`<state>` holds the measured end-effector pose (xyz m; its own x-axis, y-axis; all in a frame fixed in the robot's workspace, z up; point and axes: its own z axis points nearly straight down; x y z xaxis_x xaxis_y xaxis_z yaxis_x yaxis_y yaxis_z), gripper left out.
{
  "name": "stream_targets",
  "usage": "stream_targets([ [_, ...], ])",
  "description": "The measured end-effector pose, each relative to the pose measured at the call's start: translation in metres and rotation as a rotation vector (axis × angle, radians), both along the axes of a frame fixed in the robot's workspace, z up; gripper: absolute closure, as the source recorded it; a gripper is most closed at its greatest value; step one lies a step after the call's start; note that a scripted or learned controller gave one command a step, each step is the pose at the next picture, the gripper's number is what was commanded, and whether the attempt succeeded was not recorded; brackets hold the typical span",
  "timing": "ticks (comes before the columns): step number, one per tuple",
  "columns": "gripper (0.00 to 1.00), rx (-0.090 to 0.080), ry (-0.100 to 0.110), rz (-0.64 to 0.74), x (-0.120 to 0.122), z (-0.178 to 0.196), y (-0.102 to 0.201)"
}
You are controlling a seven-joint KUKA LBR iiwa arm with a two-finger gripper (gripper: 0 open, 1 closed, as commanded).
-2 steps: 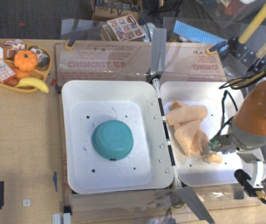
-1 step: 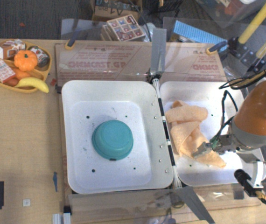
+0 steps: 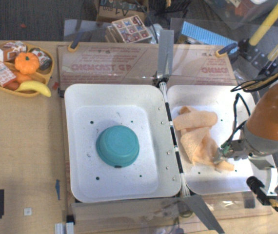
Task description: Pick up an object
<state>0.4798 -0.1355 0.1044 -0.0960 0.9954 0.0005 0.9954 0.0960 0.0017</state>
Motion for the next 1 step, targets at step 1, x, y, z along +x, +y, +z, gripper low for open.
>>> stream_targets([
  [1,0.0,0.0,0.0,0.0,0.0,0.0,0.0],
])
